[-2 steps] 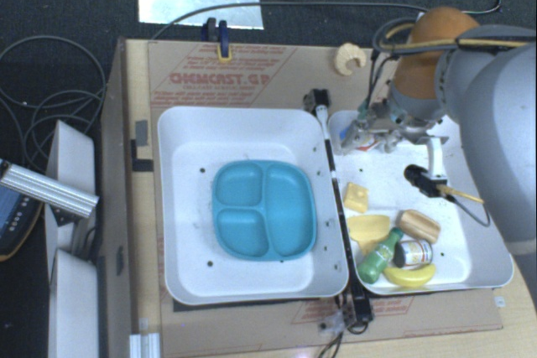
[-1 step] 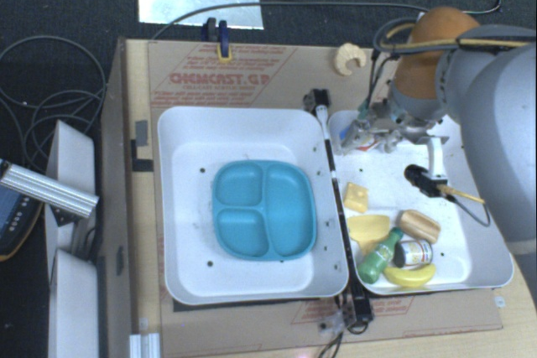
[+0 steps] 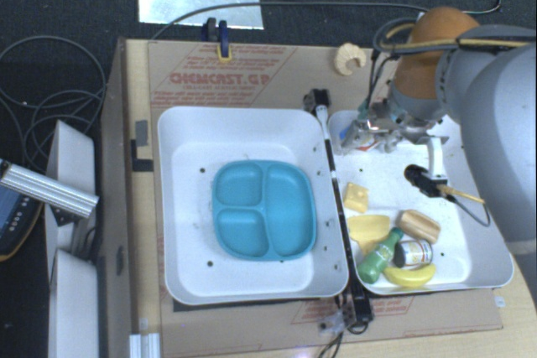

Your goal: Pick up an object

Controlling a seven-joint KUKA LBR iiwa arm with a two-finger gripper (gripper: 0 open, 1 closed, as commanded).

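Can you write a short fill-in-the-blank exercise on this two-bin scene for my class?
1. The blue divided plate lies in the ____ bin.
2. The plate has ____ compartments.
3. The banana lies at the right bin's ____ edge.
4. The green bottle rests against a ____.

Missing words: left; three; near; can

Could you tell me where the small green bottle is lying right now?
In the camera view, the small green plastic bottle lies in the right-hand white bin, near its front edge, beside the yellow banana and a small tin can.
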